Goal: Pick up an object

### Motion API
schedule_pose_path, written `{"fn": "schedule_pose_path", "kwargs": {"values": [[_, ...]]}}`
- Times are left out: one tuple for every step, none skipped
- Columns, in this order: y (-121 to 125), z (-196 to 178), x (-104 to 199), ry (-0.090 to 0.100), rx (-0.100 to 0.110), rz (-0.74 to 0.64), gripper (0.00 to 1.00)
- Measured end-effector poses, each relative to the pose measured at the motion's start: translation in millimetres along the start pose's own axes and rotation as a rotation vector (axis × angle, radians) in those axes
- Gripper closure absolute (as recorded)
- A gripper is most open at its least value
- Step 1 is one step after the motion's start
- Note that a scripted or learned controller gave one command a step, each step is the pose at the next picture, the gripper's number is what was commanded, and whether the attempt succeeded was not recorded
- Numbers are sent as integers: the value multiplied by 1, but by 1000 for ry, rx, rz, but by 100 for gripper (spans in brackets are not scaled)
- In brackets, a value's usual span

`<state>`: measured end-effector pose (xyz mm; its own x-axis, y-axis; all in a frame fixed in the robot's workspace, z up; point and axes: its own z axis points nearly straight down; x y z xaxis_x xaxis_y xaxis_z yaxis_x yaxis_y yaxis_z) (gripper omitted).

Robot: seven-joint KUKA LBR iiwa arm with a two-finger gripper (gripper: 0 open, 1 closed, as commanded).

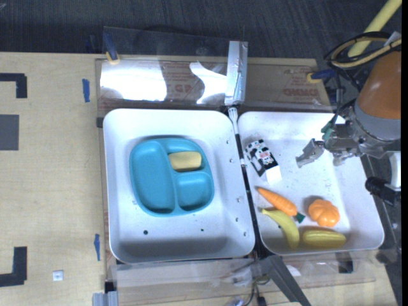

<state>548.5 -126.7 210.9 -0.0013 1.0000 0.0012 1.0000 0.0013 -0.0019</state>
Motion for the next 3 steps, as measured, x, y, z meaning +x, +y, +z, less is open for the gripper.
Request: {"fn": "schedule_pose_path", "kwargs": {"values": [[-52, 102, 34, 2, 9, -68, 0], [-48, 88, 32, -2, -6, -65, 100], [-48, 88, 32, -2, -4, -65, 0]]}}
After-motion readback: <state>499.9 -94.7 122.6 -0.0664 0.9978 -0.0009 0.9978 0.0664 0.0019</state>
